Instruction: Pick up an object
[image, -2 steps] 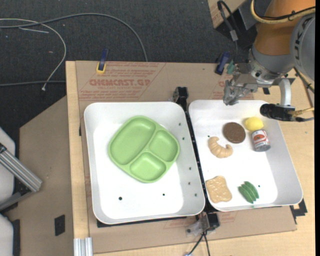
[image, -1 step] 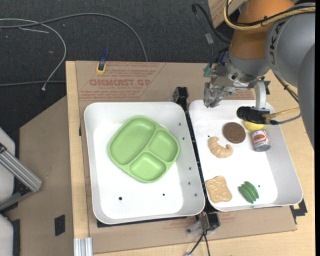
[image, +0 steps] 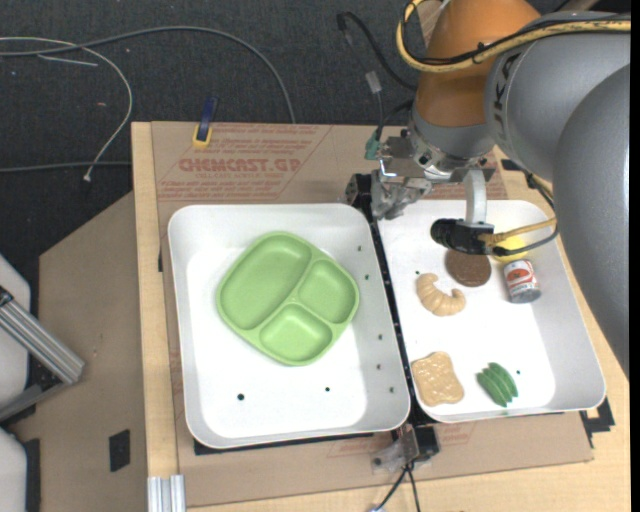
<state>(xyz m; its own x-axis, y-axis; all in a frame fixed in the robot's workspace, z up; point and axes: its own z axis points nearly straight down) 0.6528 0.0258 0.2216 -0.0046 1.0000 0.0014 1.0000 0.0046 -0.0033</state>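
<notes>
Nothing seems picked up yet: the croissant and the can lie in the right bin. The claw hangs over its far corner; open or closed, I cannot tell.

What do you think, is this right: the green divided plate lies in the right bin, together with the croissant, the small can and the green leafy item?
Not quite. The green divided plate lies in the left bin, as the camera view shows. The rest holds: the croissant, the small can and the green leafy item lie in the right bin.
</notes>
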